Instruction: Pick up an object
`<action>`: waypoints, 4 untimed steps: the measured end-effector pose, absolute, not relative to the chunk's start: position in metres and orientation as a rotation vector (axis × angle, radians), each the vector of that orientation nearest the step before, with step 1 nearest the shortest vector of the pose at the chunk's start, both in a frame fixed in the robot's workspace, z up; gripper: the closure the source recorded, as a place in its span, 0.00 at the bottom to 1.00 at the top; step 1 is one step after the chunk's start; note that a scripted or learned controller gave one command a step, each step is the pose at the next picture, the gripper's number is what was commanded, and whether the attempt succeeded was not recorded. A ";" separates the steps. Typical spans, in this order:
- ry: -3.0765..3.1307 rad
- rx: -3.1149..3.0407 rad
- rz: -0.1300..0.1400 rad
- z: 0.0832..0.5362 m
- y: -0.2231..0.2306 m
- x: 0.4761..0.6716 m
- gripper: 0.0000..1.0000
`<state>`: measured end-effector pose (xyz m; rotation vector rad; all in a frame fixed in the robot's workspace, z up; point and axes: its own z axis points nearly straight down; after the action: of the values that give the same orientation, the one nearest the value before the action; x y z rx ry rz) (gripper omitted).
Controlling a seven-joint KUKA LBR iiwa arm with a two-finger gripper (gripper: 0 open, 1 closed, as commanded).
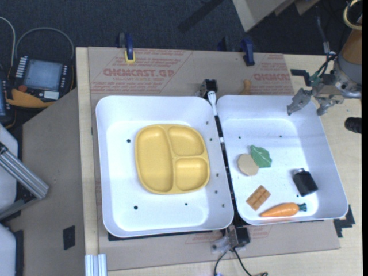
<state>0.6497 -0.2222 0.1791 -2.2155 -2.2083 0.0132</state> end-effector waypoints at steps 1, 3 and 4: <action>-2.222 -2.221 0.000 0.190 -0.221 0.653 0.00; -2.220 -2.216 0.005 0.090 -0.213 0.648 0.00; -2.227 -2.220 0.000 0.105 -0.214 0.650 1.00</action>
<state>0.6505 -0.2135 0.1051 -2.2199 -2.2269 0.0002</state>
